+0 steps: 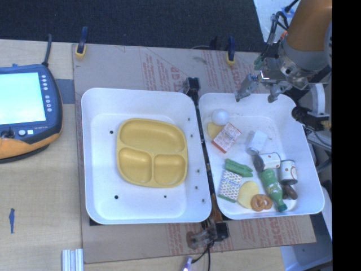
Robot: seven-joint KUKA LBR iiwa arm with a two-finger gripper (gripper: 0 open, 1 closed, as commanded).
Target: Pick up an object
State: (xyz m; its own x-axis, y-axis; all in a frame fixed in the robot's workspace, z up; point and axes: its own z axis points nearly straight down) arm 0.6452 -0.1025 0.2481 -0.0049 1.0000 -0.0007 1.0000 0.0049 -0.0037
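My gripper (258, 96) hangs open above the far edge of the right bin (299, 127), its two fingers spread apart with nothing between them. Below it in that bin lie a white ball (219, 116), a red and white packet (226, 137), a green pod (238, 167), a green bottle (273, 188), a small can (288, 171), a pretzel (260, 202) and a yellow round piece (246, 193). The nearest items, the ball and the packet, sit left of and nearer than the fingers.
The left bin (96, 151) holds a yellow divided plate (152, 151). A teach pendant (25, 109) with a lit screen lies on the bench at far left. Clamps (230, 48) stand along the cardboard's far edge. A black divider bracket (192, 86) sits between the bins.
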